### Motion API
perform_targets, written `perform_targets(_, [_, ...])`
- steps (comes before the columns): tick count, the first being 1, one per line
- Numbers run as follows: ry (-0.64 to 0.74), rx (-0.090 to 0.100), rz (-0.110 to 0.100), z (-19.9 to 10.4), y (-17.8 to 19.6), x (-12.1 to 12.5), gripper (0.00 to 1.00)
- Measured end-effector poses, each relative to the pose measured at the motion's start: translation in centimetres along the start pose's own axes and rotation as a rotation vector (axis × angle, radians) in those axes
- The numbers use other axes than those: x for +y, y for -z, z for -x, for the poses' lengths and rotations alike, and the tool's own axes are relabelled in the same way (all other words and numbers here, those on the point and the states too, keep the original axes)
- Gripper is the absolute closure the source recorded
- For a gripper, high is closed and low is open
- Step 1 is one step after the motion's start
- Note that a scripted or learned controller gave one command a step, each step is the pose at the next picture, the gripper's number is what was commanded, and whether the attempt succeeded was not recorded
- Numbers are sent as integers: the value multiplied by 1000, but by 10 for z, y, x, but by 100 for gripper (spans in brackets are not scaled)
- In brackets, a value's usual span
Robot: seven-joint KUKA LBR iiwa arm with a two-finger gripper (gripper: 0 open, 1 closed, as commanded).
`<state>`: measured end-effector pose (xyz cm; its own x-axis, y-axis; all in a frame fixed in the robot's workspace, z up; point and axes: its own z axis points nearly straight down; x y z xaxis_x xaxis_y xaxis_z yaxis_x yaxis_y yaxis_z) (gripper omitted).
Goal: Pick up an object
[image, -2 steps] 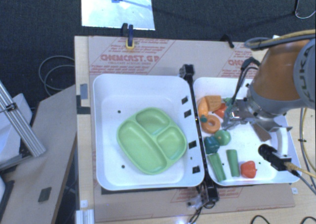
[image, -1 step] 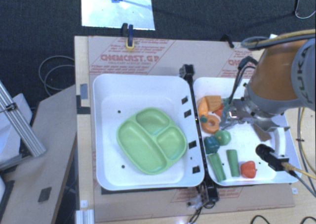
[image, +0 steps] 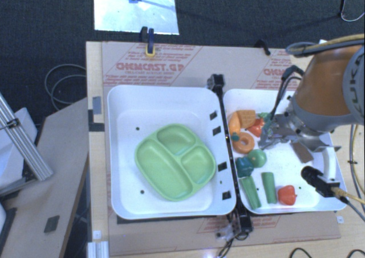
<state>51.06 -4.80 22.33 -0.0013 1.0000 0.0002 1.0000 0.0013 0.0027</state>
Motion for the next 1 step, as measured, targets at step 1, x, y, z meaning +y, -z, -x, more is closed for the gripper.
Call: perform_targets(1, [3,0,-2,-11,-6,3,100])
